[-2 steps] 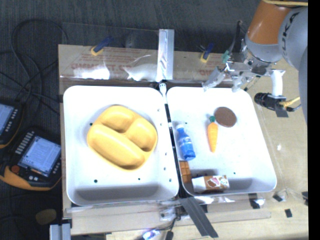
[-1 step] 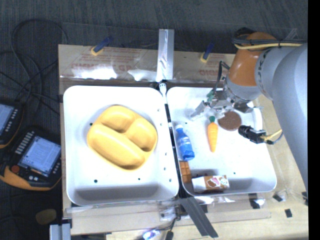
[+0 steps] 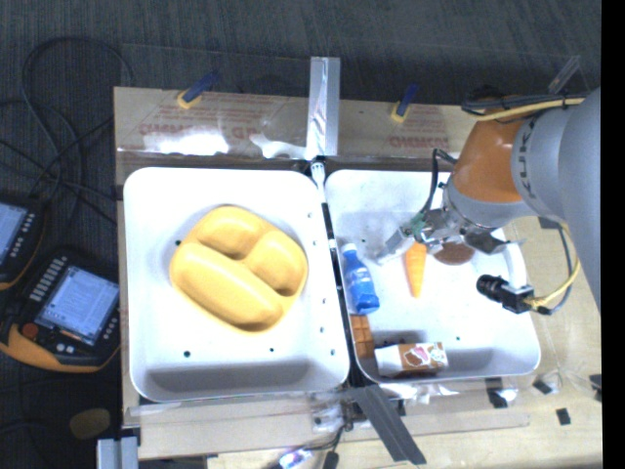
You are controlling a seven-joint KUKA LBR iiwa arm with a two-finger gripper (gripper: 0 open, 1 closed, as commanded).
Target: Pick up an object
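Right now my gripper (image 3: 422, 231) sits touching the carrot (image 3: 415, 269) top; carrot's long axis runs straight toward me, w/ finger state I can't tell.

From my feed, the bench (image 3: 137, 106) sits on dark grey carpet (image 3: 293, 13), with black cables (image 3: 59, 66) looping across the floor at left. Two handheld control pendants (image 3: 61, 306) with lit screens lie beside the bench.

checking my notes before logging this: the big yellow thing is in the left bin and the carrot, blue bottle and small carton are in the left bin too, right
Not quite. The yellow object is in the left bin, but the carrot, blue bottle and small carton lie in the right bin, as the camera view shows.
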